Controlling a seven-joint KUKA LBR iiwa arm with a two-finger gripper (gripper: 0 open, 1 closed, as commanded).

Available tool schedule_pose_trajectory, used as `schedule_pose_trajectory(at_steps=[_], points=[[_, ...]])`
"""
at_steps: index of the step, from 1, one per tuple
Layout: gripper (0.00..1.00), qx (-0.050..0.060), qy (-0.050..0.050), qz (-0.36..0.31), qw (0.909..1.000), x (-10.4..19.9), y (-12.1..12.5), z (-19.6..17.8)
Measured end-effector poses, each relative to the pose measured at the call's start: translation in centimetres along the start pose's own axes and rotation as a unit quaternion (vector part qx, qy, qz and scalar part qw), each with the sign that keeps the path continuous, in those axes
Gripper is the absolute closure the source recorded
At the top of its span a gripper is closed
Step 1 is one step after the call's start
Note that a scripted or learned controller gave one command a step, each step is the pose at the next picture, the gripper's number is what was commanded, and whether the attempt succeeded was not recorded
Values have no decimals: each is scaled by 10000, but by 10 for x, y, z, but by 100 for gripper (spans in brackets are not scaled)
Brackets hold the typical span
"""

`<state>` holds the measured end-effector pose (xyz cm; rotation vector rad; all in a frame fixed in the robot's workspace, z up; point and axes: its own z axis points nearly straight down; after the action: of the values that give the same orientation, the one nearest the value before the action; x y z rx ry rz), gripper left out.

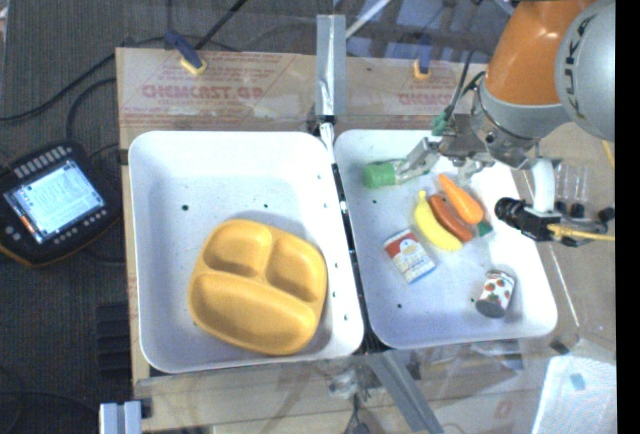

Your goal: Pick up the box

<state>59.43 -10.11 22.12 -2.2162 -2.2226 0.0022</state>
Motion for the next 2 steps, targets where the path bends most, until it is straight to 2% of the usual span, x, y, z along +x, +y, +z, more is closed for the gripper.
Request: schedule_pose_trajectory(at_steps=[1,2], points=[[0,-7,2,-421,9991,-1,-39,129],[100,-4,6,-415,9991,-1,-39,120]])
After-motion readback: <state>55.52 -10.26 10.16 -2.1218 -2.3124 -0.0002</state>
